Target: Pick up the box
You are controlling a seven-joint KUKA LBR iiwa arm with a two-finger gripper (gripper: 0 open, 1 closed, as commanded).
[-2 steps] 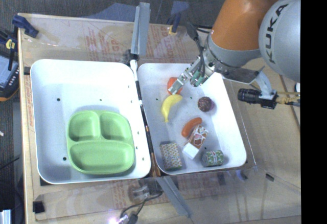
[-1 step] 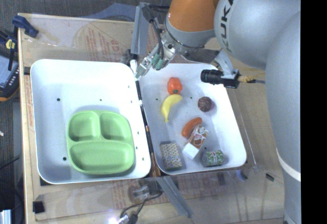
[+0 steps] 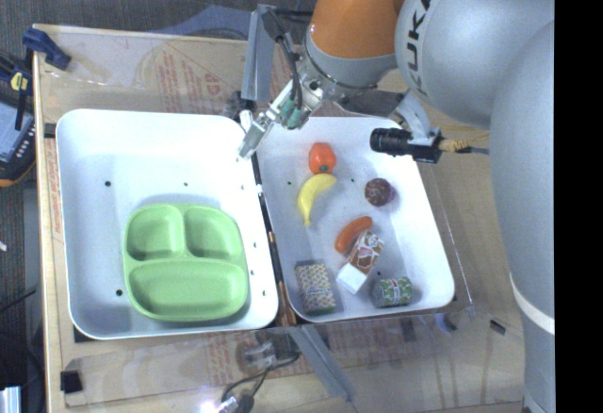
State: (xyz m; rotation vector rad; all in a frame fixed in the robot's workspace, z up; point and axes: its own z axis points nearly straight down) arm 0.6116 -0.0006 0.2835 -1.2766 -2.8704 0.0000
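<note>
Bench, two white bins | gripper (image 3: 247, 140) at right bin's (image 3: 435, 241) 10 o'clock corner, finger spread: can't tell | box (image 3: 363, 258) at 6 o'clock, untouched | step: approach; next: swing over, descend

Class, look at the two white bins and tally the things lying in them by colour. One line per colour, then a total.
Green: 2, divided plate and can
Orange or red: 2
Yellow: 1, banana
Dark maroon: 1
Patterned boxes: 2
Total: 8
</note>
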